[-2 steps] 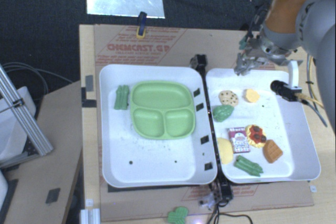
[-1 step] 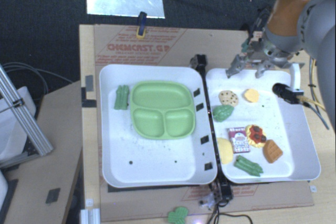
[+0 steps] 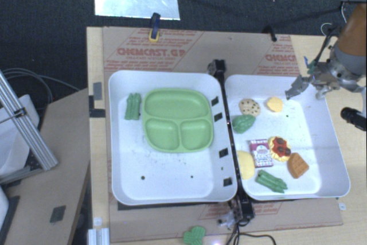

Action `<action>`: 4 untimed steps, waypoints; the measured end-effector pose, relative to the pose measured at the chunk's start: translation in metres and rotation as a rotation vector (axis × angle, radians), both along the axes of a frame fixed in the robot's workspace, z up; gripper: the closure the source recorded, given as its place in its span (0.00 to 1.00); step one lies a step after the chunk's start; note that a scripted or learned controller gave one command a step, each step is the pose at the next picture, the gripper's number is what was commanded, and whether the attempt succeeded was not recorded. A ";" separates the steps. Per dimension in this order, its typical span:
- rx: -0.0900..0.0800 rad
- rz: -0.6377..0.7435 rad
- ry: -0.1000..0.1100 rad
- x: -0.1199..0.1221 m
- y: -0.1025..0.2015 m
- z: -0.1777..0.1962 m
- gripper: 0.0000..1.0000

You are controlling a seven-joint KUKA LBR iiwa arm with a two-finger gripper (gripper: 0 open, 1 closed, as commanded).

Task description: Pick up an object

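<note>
Yellow, the small round piece (image 3: 275, 104) lies just left of and slightly below the claw (image 3: 304, 86), which hangs over the right bin (image 3: 335, 140) released, grasping nothing.

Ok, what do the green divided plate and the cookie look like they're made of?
Green divided plate: probably moulded plastic, smooth with a matte-to-satin finish, judging by its uniform colour and rounded compartment ridges. Cookie: likely a plastic or rubber toy, matte tan with dark spots; too small to be sure.
</note>
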State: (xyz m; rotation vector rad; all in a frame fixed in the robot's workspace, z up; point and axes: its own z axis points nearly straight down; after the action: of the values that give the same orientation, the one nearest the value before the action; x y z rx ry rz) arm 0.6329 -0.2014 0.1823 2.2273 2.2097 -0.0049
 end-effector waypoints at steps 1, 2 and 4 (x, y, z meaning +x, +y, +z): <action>0.007 0.006 0.007 -0.042 -0.006 -0.079 0.00; 0.003 0.014 -0.008 0.021 -0.004 -0.097 0.00; 0.005 0.013 -0.003 0.038 -0.004 -0.096 0.00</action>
State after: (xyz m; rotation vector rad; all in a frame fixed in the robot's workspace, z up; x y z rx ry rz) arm 0.6710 -0.2049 0.0861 2.2138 2.2255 0.0032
